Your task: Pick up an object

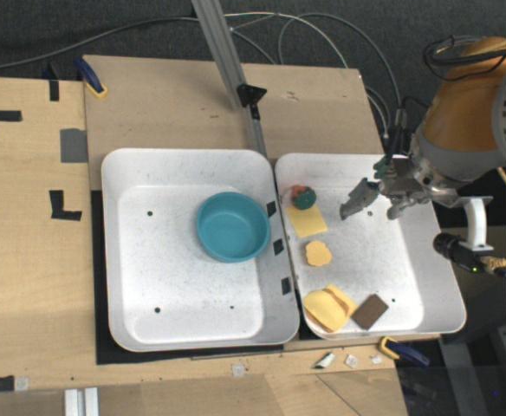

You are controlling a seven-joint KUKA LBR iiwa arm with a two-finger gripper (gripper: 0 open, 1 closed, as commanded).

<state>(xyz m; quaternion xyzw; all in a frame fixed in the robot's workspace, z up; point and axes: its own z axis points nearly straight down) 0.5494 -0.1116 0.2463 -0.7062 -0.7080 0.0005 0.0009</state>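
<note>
Gripper (376, 201): hanging over the upper middle of the right bin, right of frame centre; its two fingers are standing spread apart with nothing between them
Arm (461, 120): reaching in from the upper right of the frame, orange band showing above the wrist
Right bin (426, 258): lying right of centre, its bare white floor giving open room under and to the right of the gripper
Small green and red object (303, 198): sitting near the bin's upper left edge, left of the gripper and apart from it
Yellow square piece (308, 222): lying just below the green and red object, touching it or nearly so
Small yellow piece (318, 254): resting below the square, near the bin's left wall
Large yellow object (328, 308): crowding the bin's lower left corner
Brown block (370, 311): lying just beside the large yellow object, by the lower edge
Left bin (140, 258): lying left of centre, sharing a rim line with the right bin
Blue bowl (232, 225): standing upright in the left bin's right half, wide floor open around it
Writing: none is showing clearly enough to read
</note>
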